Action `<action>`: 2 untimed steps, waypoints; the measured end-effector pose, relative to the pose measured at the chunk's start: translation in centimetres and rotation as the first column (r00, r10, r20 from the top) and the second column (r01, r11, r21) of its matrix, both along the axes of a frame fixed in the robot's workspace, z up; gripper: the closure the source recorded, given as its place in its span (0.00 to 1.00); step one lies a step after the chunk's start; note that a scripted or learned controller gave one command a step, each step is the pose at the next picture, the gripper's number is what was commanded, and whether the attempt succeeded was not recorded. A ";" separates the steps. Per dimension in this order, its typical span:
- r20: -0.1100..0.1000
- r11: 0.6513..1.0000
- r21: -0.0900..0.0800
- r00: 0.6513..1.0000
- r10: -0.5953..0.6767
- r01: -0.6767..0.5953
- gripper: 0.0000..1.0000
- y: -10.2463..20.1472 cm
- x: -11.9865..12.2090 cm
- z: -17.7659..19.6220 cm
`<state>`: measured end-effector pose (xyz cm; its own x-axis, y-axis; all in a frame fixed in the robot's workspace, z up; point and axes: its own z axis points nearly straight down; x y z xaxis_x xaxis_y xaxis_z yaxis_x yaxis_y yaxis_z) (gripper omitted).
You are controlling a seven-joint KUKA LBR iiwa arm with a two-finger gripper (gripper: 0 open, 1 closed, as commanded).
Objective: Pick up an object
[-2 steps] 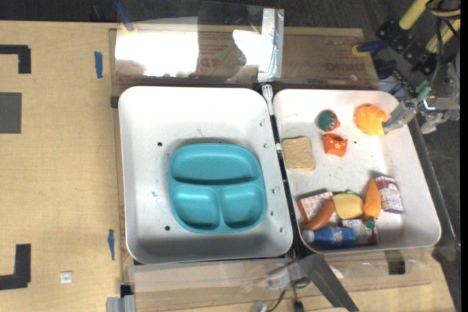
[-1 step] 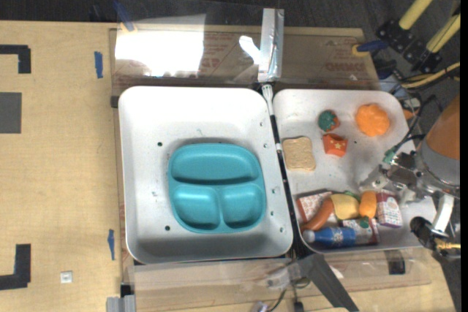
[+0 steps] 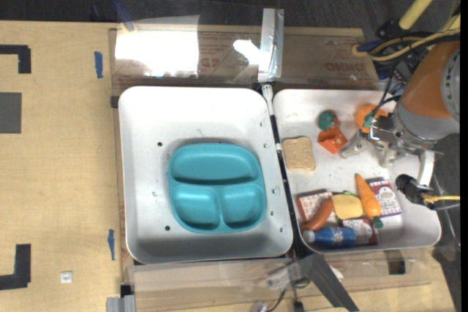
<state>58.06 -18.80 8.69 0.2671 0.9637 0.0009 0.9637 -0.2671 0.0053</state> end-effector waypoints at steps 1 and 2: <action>-0.011 1.000 0.001 0.999 -0.030 0.030 0.00 2.7 7.6 -0.2; -0.004 0.959 0.002 0.959 -0.282 0.282 0.00 8.4 4.6 0.0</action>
